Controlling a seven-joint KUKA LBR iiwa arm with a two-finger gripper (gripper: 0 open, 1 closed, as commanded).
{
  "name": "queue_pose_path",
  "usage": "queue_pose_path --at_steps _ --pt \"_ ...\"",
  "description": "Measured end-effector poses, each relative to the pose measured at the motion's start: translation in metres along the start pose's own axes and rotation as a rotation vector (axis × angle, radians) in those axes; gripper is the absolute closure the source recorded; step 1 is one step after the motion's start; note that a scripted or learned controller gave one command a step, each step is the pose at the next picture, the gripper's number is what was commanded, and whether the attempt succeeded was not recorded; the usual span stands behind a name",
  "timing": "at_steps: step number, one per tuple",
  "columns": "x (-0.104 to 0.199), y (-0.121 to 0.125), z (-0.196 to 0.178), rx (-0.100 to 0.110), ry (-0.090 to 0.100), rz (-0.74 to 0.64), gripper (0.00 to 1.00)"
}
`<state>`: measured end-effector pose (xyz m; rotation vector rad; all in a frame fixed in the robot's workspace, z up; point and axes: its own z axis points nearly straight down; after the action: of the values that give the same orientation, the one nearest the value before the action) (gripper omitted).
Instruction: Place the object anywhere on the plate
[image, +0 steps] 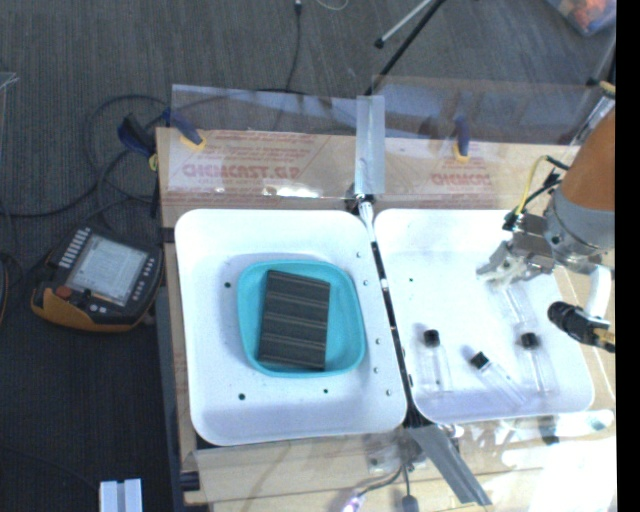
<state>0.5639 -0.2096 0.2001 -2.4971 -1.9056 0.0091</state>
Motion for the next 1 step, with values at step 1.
queue_pose_path --at_steps 1 --pt "-0.0001 0.0 -0.0001 0.0 0.0 0.0 0.0"
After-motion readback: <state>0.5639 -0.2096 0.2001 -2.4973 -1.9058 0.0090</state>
